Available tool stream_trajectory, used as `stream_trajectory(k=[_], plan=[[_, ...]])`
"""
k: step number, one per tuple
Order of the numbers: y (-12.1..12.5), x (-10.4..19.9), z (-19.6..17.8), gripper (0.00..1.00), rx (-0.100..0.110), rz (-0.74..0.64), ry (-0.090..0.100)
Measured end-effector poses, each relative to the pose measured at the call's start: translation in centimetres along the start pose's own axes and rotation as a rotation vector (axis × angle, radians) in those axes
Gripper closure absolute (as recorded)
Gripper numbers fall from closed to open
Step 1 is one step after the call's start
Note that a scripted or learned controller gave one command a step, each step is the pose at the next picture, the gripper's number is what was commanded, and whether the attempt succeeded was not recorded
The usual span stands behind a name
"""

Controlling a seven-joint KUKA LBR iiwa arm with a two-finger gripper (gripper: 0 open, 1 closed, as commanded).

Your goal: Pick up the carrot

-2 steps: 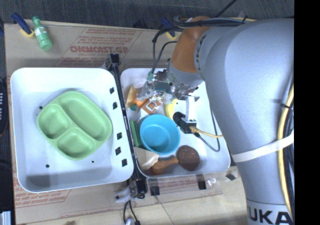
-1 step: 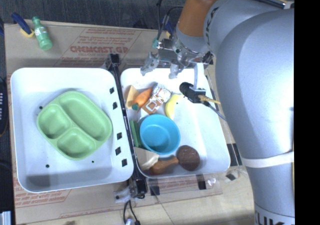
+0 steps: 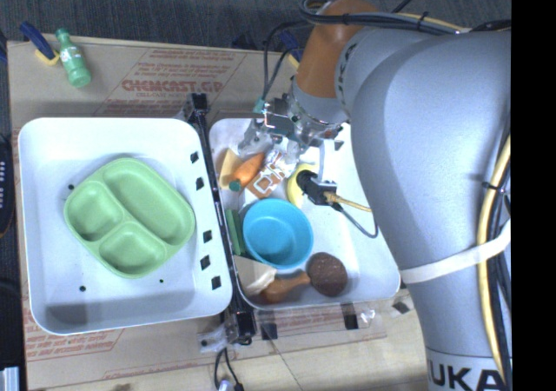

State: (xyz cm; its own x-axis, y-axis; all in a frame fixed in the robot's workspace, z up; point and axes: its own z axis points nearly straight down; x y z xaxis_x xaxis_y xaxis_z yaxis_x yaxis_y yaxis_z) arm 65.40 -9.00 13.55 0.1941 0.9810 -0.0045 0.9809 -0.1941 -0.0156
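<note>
Orange carrot [image 3: 248,170], apparently in right bin [image 3: 369,241]

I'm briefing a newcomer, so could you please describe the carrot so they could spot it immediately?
Look in the right-hand bin, at its far left corner beneath the gripper. The carrot lies just beyond the blue bowl; it is the only orange, tapered item there.

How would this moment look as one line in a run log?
claw: over right bin, above carrot | carrot: lying in bin beside blue bowl | grasp: not confirmed
</note>
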Motion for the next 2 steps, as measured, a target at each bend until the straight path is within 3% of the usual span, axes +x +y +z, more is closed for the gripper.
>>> stream_trajectory(k=[1, 2], plan=[[-2.1, -0.7, 4.4, 0.00, -0.008, 0.200, 0.003], [-2.1, -0.6, 3.3, 1.00, -0.002, 0.189, 0.004]])
